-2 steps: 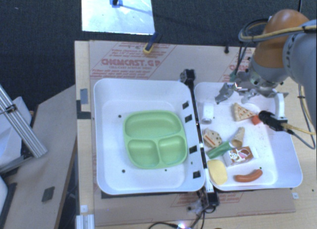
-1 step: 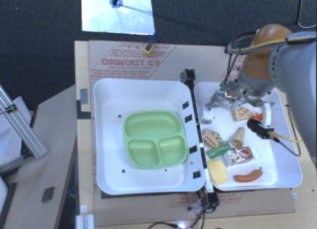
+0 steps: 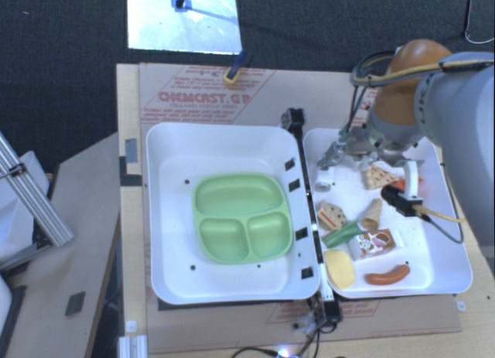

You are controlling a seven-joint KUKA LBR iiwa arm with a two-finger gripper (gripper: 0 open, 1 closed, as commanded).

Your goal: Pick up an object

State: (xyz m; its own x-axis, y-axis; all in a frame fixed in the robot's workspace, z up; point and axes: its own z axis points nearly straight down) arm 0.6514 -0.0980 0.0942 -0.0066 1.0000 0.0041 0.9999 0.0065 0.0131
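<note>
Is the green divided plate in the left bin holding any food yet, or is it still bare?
Bare. The green divided plastic plate lies flat in the left white bin, and all three compartments show plain green.

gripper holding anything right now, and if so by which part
Cannot be told. The end effector sits low over the far left part of the right bin, near its wall; no object is visible in it, and the toy food lies apart.
</note>
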